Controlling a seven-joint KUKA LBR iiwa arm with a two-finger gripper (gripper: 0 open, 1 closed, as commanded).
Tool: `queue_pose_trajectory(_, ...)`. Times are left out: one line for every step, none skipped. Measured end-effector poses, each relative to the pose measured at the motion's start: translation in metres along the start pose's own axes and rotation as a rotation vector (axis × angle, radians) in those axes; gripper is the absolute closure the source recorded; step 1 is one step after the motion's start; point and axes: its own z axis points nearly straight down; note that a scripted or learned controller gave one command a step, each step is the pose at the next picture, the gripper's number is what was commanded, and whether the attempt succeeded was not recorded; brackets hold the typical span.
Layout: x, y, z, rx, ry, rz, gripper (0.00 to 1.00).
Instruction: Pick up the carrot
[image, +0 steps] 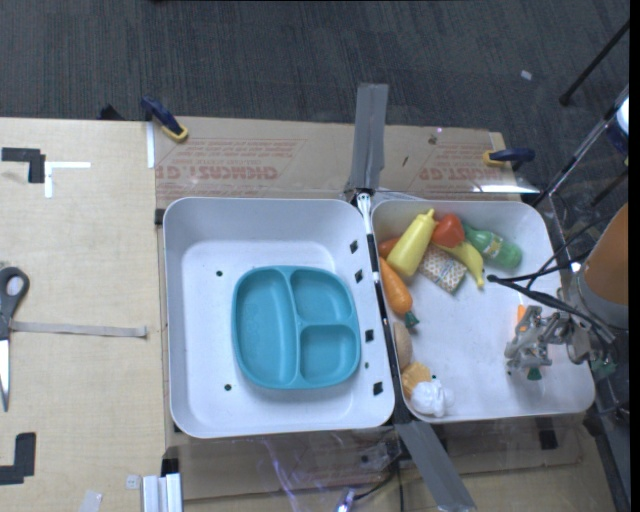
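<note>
Claw (528, 352) hung low at right bin's (560, 405) right side, finger state not discernible.
Small orange plastic carrot (396, 289) lay against that bin's left wall, well apart, beside yellow plastic bottle (412, 243); teal divided tray (297, 327) sat in left bin (190, 400).

A divided tray (296, 327) is sitting in the left bin (190, 300); the carrot (396, 288) is lying along the right bin's (480, 385) left wall, the gripper (527, 350) hanging near its right side.
</note>
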Motion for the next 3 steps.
queue_pose_trajectory(0.0, 0.0, 0.0, 0.0, 0.0, 0.0, 0.0)
queue_pose_trajectory(-0.003, 0.0, -0.01, 0.001, -0.006, -0.002, 1.0)
queue_pose_trajectory(-0.005, 0.001, -0.02, 0.003, -0.012, -0.004, 1.0)
